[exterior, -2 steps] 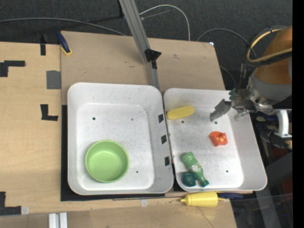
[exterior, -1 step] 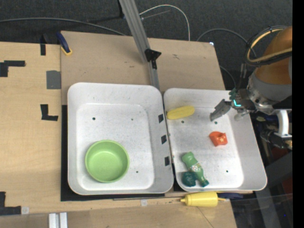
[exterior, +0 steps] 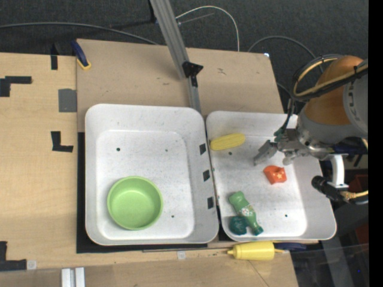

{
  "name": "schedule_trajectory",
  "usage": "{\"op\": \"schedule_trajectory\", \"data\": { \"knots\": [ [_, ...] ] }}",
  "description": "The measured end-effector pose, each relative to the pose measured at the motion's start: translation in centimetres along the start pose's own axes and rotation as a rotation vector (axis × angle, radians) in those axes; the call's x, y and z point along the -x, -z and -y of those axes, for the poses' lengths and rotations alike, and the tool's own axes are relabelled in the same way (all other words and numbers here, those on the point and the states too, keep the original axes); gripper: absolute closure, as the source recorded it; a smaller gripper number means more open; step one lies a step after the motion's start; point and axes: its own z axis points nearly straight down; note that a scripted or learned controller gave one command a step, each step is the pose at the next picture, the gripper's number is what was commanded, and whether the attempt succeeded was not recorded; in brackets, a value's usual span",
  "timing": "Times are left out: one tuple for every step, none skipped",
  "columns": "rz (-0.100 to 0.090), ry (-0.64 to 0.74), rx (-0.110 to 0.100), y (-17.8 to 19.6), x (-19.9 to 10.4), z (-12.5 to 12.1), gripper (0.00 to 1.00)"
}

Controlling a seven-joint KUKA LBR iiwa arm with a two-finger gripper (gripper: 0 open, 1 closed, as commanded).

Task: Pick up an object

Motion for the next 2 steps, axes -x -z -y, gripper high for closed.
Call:
{"op": "schedule_trajectory", "data": {
  "knots": [
    [0.006,-0.001,0.015,-4.5,0.8,0.5,0.0],
    [0.002,0.0,0.006,-6.4,0.7,0.5,0.0]
  ]
}}
